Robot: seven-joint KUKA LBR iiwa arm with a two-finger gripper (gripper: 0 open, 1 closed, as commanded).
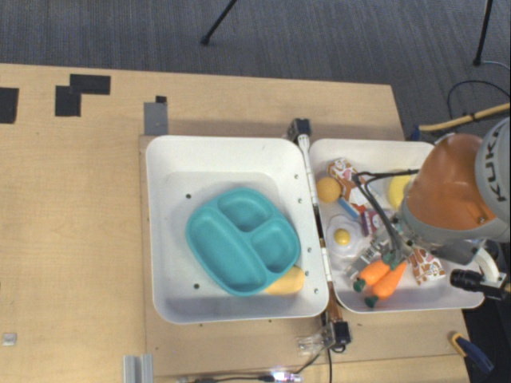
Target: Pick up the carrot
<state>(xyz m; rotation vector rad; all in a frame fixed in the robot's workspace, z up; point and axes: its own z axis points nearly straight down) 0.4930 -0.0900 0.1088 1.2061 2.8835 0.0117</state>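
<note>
Two white bins (160, 214) on tan wooden bench (72, 238), grey carpet (120, 14) beyond, hand (382, 260) state unclear beside carrot (389, 281).

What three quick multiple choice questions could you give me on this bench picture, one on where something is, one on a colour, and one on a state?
1. Where does the carrot lie?
A. In the right bin, near its front edge
B. On the divided plate
C. On the bare bench top

2. What colour is the divided plate?
A. Red
B. Teal
C. Black

3. How does the divided plate sit?
A. Standing on its edge against the bin wall
B. Hanging over the bench edge
C. Lying flat in the left bin, compartments up

Answers: 1 A, the orange carrot rests among the clutter at the front of the right bin, beside the arm's gripper. 2 B, its whole surface is teal. 3 C, its three compartments face the camera inside the left bin.
</note>
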